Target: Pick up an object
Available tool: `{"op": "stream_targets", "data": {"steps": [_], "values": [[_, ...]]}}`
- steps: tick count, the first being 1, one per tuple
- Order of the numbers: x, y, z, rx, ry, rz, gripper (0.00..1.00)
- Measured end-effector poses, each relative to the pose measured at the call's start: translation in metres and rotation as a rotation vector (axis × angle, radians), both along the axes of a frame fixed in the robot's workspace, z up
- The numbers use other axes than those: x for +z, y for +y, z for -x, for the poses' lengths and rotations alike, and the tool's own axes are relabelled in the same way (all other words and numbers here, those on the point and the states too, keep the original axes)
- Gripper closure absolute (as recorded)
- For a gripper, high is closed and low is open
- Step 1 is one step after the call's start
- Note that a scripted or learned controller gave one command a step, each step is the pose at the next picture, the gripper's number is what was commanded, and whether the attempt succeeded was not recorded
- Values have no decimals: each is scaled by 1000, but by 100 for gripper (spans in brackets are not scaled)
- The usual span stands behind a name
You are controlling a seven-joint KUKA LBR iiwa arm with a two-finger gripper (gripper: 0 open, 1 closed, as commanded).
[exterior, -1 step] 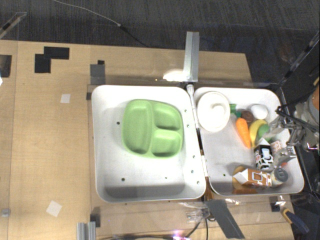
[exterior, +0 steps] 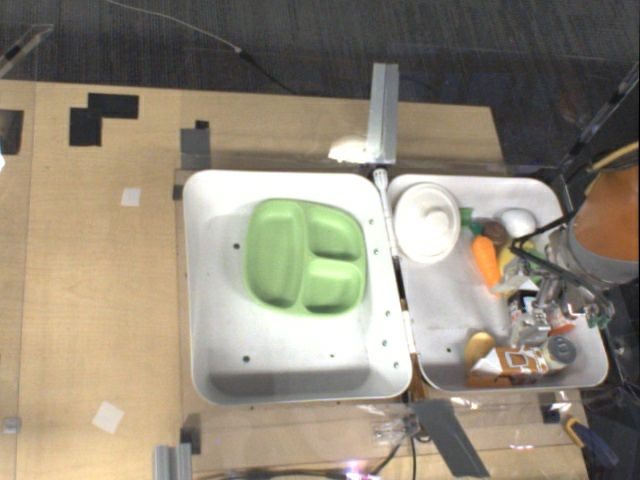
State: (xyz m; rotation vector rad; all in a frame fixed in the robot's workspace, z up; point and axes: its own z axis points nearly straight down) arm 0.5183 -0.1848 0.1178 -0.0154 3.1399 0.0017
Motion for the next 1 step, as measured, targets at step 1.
{"op": "stream_targets", "data": {"steps": [1], "values": [[-26, 63, -46, -54, -10, 1, 0]]}}
